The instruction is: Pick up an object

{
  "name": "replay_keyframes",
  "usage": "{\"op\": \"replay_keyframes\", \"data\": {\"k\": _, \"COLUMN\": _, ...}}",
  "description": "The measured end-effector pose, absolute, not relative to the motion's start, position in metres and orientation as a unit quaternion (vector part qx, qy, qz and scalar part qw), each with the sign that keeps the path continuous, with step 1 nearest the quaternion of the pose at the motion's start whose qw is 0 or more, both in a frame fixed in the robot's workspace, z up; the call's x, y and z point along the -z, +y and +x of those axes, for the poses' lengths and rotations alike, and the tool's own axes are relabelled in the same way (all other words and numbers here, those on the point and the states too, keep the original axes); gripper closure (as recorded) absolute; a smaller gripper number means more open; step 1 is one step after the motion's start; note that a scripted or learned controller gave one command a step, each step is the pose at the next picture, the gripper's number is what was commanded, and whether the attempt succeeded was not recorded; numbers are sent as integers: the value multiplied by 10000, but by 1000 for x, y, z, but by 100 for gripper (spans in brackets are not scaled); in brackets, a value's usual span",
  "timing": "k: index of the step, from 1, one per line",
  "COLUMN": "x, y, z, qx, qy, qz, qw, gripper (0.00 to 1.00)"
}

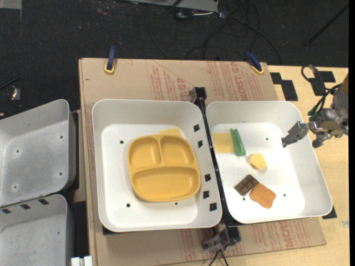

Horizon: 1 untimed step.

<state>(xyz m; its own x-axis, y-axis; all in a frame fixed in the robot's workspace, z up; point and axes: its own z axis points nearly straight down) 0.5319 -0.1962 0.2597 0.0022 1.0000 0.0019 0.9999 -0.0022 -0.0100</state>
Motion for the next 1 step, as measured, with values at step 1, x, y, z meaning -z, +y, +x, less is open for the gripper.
{"op": "replay_keyframes", "data": {"k": 1, "x": -265, "y": -196, "z": 534, "qx": -3, "qy": -7073, "qz": -7069, "qw": -2, "gripper": 0}}
